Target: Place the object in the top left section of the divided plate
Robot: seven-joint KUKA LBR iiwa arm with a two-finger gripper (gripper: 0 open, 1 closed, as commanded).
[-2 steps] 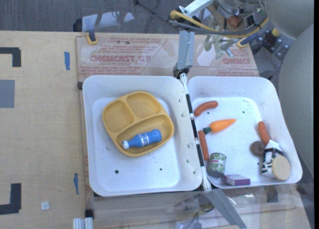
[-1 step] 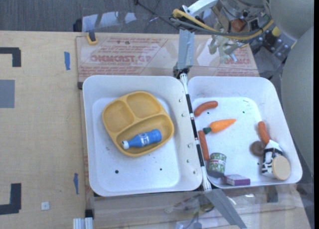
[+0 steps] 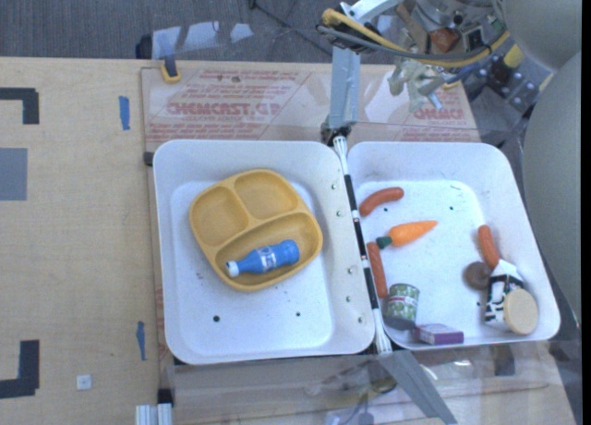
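Pre-grasp step: gripper (image 3: 420,81) is up behind the right bin (image 3: 526,201), can't tell its state. Which object isn't specified. Toys lie below it: carrot (image 3: 411,232), sausage (image 3: 381,199). Yellow plate (image 3: 214,220) down-left, holding blue bottle (image 3: 267,258). Next: descend, pick. Board (image 3: 231,107) reads "CHEMCAST".

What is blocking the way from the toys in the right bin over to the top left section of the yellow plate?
Nothing visible. The plate's top left section lies bare; the blue bottle sits in its large lower section instead. Between the carrot and that plate only the bins' low adjoining rims run, easily cleared by lifting.
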